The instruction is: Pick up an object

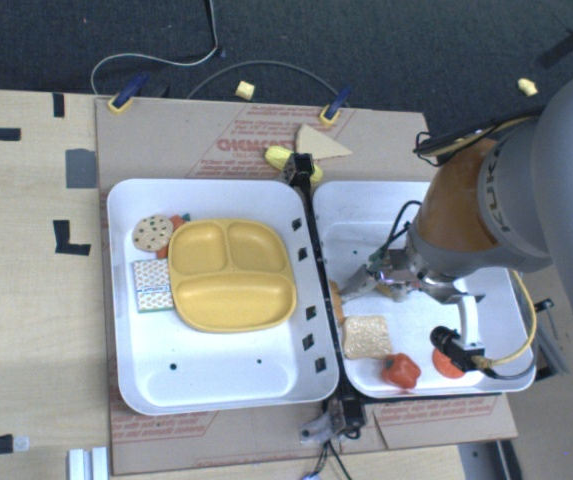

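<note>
In the right bin (366, 213) my gripper (388, 278) hangs low over the bin's left half, under the orange-banded wrist (456, 208). Just below it lies a tan, speckled bread-like slice (366, 336). A red tomato-like piece (401, 370) rests at the bin's front edge, with a second red-orange piece (449, 366) to its right. A thin brown item (336, 300) lies against the divider, left of the gripper. I see nothing held in the gripper.
The left bin (216, 378) holds a yellow divided plate (232, 274), a round cookie (152, 232), a small patterned square (153, 284) and a small red bit (177, 222). A black clip (302, 171) and a yellow piece (279, 155) sit at the divider's far end.
</note>
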Robot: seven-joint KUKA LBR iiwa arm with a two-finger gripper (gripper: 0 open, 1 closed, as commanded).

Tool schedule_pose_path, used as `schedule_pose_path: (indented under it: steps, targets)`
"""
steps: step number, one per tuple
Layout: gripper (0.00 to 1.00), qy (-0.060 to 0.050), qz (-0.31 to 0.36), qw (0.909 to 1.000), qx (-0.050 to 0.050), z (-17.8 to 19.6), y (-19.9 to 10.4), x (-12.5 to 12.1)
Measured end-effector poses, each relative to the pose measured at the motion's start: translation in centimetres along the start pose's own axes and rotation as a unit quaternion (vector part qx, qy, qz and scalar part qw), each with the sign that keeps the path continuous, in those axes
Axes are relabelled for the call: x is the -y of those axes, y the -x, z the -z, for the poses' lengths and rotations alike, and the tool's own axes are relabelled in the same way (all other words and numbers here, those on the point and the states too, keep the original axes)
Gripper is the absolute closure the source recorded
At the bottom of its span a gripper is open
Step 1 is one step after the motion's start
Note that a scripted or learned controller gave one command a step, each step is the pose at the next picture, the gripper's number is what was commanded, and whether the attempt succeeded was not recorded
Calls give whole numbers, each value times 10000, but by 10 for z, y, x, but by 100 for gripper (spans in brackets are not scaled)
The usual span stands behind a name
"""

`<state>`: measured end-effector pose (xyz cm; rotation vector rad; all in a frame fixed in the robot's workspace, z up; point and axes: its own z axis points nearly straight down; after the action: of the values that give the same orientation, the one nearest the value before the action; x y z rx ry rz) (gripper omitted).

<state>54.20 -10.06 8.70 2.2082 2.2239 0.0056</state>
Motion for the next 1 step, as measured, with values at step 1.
schedule_pose_path:
  steps: [1]
  targets:
    - [0, 3, -30, 10000, 6, 60, 39, -52]
